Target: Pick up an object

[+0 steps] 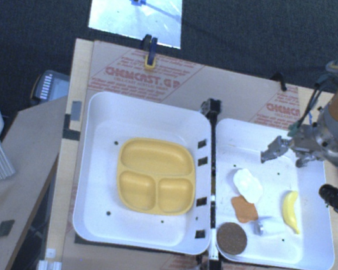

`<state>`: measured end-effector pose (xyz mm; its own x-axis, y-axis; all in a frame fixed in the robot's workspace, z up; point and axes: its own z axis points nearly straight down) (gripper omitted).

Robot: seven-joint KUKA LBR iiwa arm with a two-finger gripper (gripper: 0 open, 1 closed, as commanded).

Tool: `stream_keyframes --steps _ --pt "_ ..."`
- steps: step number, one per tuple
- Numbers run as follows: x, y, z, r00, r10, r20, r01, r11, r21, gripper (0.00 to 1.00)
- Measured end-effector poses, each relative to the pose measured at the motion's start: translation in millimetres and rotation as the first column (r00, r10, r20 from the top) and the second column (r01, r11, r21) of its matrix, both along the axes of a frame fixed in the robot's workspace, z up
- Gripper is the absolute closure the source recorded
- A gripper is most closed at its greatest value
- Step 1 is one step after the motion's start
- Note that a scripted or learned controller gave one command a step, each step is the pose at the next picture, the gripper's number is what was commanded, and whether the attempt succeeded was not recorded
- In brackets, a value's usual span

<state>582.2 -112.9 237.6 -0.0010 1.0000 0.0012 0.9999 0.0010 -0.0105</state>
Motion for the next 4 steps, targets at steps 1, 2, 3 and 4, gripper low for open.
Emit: stream_keyframes --steps 1,2,3,4 --pt "2 0 7 1.000 0.002 0.012 -0.002 1.000 -0.001 0.00" --pt "5 -7 -38 1.000 0.000 0.009 0.000 1.000 -0.001 0.00" --pt "4 -5 -80 1.000 0.000 0.009 0.000 1.000 -0.001 0.00" --pt "2 6 -132 1.000 0.002 0.007 -0.002 1.000 0.000 0.00"
